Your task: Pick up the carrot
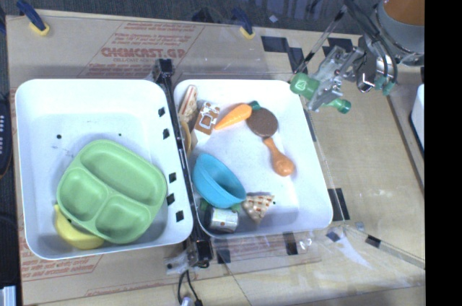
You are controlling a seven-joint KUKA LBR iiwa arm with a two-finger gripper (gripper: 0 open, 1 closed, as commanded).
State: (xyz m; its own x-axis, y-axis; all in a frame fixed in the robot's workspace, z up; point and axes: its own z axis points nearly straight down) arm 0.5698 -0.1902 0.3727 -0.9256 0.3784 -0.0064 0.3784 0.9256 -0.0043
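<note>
The carrot (pixel 234 115), orange with a green top, lies in the upper part of the right bin (pixel 310 160), its green end touching a brown round brush head. My gripper (pixel 322 96) hangs above the right bin's upper right corner, up and to the right of the carrot. Its green-tipped fingers (pixel 304 86) stand apart with nothing between them.
In the right bin lie a brown wooden brush (pixel 268 135), a blue bowl (pixel 216 180), a small patterned box (pixel 206 117), a shell (pixel 258 206) and a metal can (pixel 224 219). The left bin (pixel 43 110) holds a green divided plate (pixel 112 189) over a yellow object (pixel 72 234).
</note>
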